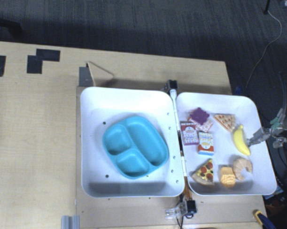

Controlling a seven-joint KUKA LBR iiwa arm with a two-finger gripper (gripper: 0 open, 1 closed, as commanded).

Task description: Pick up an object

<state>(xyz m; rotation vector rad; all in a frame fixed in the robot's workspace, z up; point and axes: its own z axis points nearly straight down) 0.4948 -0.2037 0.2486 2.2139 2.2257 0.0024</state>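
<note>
The right bin (pixel 262 153) holds several toy foods. A yellow banana (pixel 241 140) lies near its right wall. A purple grape bunch (pixel 198 115) and a triangular waffle slice (pixel 225 121) lie at the back. Two small cartons (pixel 190 132) (pixel 205 142) sit in the middle. A pizza slice (pixel 204 172), an orange block (pixel 227 176) and a croissant (pixel 242 167) lie at the front. My gripper (pixel 256 137) reaches in over the right wall, its tip just right of the banana. Nothing shows as held.
The left bin (pixel 91 133) holds a blue divided plate (pixel 134 145). A black bar (pixel 176 131) runs along the seam between the bins. Cables and a clamp (pixel 185 209) sit at the bench's front edge. Black tape marks (pixel 42 60) lie far left.
</note>
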